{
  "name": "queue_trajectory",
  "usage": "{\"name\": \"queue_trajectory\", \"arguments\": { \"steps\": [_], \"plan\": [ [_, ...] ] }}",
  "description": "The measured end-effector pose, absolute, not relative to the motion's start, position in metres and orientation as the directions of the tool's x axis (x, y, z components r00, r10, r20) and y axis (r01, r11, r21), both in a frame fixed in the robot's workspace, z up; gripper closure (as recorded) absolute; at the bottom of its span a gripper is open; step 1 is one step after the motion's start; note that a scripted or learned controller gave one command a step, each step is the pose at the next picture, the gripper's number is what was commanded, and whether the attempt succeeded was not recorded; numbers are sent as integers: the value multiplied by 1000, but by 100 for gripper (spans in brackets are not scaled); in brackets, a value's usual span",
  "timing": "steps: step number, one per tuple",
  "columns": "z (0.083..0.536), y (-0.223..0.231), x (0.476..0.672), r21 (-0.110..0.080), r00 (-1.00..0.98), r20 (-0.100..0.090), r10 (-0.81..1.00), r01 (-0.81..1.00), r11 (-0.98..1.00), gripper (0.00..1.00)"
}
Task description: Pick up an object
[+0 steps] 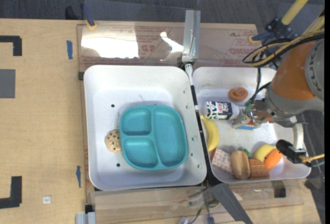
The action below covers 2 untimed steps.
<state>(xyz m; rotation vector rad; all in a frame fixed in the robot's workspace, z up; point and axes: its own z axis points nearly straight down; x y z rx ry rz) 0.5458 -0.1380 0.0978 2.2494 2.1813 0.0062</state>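
Cookie (112,140) partly under teal tray (153,136)

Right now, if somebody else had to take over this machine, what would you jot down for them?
Gripper: low in the right bin, beside the milk carton; nothing visibly held, finger state unclear.
Right bin also holds a donut, banana, hot dog, and a lemon.
Left bin: teal divided tray, cookie touching its left edge.
Done: nothing lifted.
Left: grasp one object and raise it.
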Motion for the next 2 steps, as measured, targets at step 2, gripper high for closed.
{"name": "queue_trajectory", "arguments": {
  "steps": [2],
  "plan": [
    [209, -25, 620, 4, -163, -2, 987, 987, 163, 100]
  ]
}}
